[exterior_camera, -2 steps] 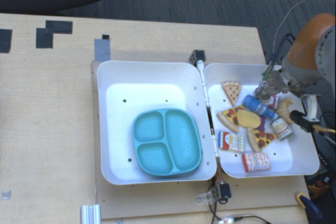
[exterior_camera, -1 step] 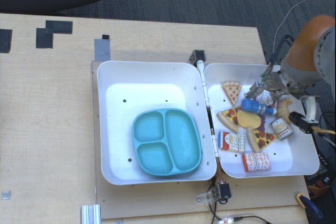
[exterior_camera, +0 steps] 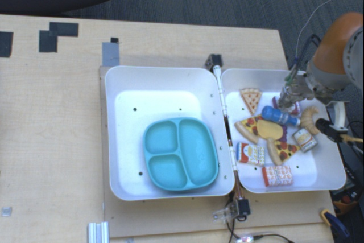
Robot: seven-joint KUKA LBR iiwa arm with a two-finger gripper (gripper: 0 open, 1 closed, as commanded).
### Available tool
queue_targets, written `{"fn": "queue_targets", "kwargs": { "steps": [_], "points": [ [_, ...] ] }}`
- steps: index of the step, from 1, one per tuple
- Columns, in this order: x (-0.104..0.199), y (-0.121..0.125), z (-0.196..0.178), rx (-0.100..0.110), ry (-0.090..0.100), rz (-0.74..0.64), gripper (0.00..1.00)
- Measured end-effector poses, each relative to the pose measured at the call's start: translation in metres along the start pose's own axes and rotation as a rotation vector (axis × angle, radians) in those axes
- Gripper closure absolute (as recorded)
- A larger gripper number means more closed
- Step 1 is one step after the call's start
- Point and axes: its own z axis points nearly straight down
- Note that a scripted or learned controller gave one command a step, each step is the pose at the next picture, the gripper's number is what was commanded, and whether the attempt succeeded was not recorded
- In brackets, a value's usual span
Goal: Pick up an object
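Observation:
The right bin (exterior_camera: 327, 179) holds several toy foods. A blue bottle (exterior_camera: 278, 116) lies near its middle, with a yellow piece (exterior_camera: 271, 130) just below it. A pizza slice (exterior_camera: 250, 101) sits at the back left, and a tan croissant (exterior_camera: 310, 118) lies to the right. My gripper (exterior_camera: 286, 99) reaches in from the right and hangs low over the back of the bin, directly behind the blue bottle and over a small purple thing (exterior_camera: 277, 103). Nothing is visibly held.
The left bin (exterior_camera: 122, 88) bears a blue divided plate (exterior_camera: 181, 152). In the right bin also lie a second pizza slice (exterior_camera: 246, 128), a third one (exterior_camera: 283, 151), a red-and-white packet (exterior_camera: 251, 153), a red box (exterior_camera: 277, 175) and a small can (exterior_camera: 304, 140).

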Motion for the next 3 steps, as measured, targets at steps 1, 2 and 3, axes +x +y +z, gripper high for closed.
{"fn": "queue_targets", "kwargs": {
  "steps": [1,2,3],
  "points": [
    [0.000,0.000,0.000,0.001,0.000,0.000,0.00],
    [0.046,-0.048,0.016,0.017,0.004,0.007,0.00],
    [0.043,-0.139,0.013,0.017,0.004,0.009,0.00]
  ]
}}
